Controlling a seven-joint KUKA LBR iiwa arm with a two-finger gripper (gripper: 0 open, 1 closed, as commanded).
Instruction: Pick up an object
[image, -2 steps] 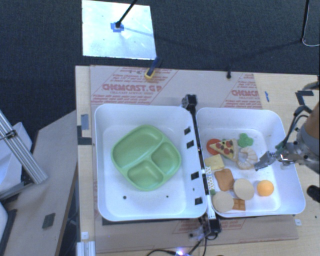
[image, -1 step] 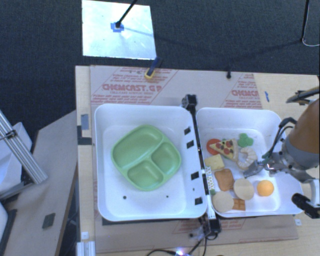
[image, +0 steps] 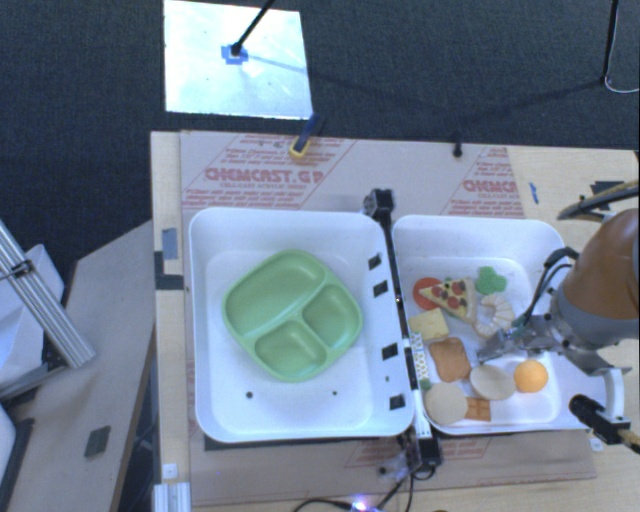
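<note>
The right bin (image: 470, 228) holds several toy foods: a pizza slice (image: 445, 294), a green leafy piece (image: 490, 279), a yellow cheese block (image: 430, 324), a brown toast (image: 449, 358), an orange ball (image: 531, 376), two beige round pieces (image: 445, 402) (image: 491, 381), a small orange cracker (image: 478, 408) and a pale ridged piece (image: 491, 315). My gripper (image: 497, 346) reaches in from the right, low over the bin's middle, between the ridged piece and the beige round, just right of the toast. Nothing is visibly held in it.
The left bin (image: 200, 300) contains a green divided plate (image: 292, 314). A black divider with clips (image: 390, 300) runs between the bins. My arm's orange band (image: 605, 270) hangs over the right bin's right rim. A metal sheet (image: 235, 60) lies beyond the bench.
</note>
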